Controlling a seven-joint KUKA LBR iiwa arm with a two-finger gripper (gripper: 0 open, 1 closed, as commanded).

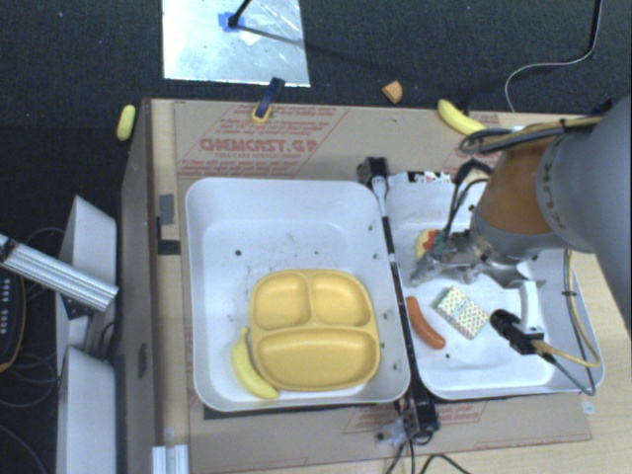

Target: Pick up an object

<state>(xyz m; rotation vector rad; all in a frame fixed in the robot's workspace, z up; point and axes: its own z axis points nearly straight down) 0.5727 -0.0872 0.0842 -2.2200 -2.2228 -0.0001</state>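
In the right-hand shallow white bin (553, 378), we saw the grey arm's two-finger gripper (439, 262) low over the floor, near a small red-and-yellow object (427, 238); whether its fingers were wide or narrow we could not tell. Just below lay a small white patterned box (462, 312) and an orange sausage-shaped toy (427, 323). The left white bin (212, 265) held a yellow divided plastic tray (314, 327) with a yellow banana (249, 365) against its edge. To do this well, we judged it should centre over one item, away from neighbours and the wall.
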